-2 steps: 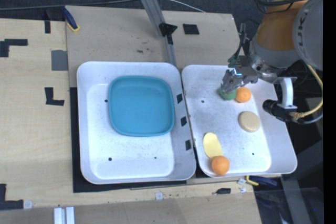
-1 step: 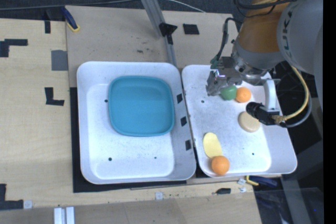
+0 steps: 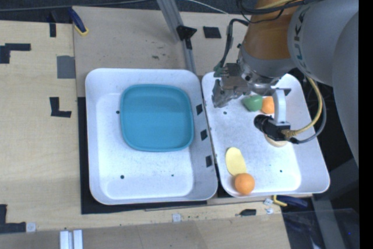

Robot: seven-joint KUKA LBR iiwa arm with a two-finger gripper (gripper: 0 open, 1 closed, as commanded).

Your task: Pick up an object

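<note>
My gripper hangs over the upper left part of the right bin, fingers pointing down near the bin floor with nothing seen between them. Just to its right lie a green object and a small orange piece, partly hidden by the wrist. Near the bin's front lie a pale yellow object and an orange ball, touching each other.
The left bin holds a blue square plate. A slanted metal pole rises behind the bins. The arm's body covers the right bin's upper right corner.
</note>
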